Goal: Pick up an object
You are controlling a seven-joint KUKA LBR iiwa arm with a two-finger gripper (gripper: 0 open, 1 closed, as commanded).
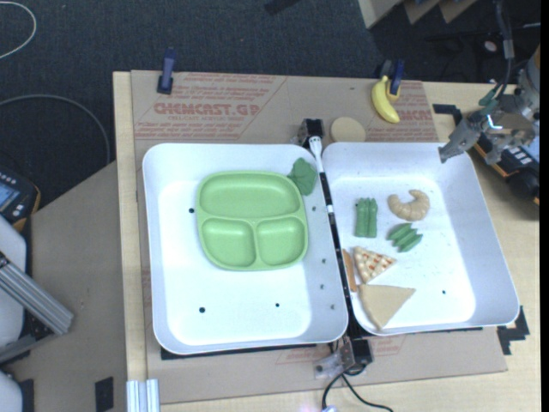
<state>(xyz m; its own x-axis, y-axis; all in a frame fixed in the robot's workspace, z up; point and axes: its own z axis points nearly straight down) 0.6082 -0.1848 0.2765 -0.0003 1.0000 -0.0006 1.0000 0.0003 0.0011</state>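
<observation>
From my end the gripper (455, 148) hangs over the right bin's (480, 230) far right corner, touching nothing; can't tell its state. The croissant (410, 204) sits mid-bin.

I am looking down on a robotics lab test bench (86, 230), not a home or kitchen. A cardboard sheet (257, 101) printed with a supplier's name is clamped to the bench's far edge with blue clips (166, 71). Two white bins (171, 316) sit side by side on it, holding a green plastic tray (253, 220) and toy food (377, 264). Loose cables (26, 101) trail over dark carpet (214, 15) beyond the bench. Aluminium framing (34, 303) shows at the near left corner, and wiring hangs by the right edge.
</observation>
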